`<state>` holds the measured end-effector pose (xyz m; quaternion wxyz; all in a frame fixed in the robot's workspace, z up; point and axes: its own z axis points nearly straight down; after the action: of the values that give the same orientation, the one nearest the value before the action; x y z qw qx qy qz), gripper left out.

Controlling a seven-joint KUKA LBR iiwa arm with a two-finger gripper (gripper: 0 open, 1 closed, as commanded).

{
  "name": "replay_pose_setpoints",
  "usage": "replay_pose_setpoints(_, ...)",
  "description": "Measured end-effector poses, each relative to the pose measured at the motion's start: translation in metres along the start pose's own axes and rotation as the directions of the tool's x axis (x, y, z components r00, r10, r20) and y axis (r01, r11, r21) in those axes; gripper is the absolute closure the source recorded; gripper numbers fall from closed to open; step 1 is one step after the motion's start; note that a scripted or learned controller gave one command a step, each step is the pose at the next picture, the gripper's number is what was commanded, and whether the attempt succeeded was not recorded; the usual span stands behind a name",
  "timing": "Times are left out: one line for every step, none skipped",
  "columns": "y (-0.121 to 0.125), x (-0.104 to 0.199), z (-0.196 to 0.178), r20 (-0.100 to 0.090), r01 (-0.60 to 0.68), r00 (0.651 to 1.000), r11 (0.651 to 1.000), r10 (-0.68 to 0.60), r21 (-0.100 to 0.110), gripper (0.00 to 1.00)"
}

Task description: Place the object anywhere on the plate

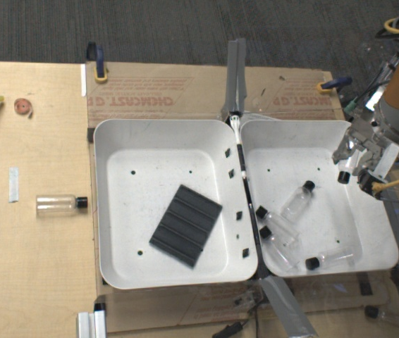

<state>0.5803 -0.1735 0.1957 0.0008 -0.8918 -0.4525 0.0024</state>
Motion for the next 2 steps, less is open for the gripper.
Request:
replay_pose_setpoints(0.061, 0.049, -0.058, 0.0, 0.354, 0.935, 0.935, -0.354, -0.004, 1.0)
replay_pose_setpoints(-0.063, 0.11, 0.005, 0.0, 0.494, 0.869, 0.869, -0.494, -0.001, 1.0)
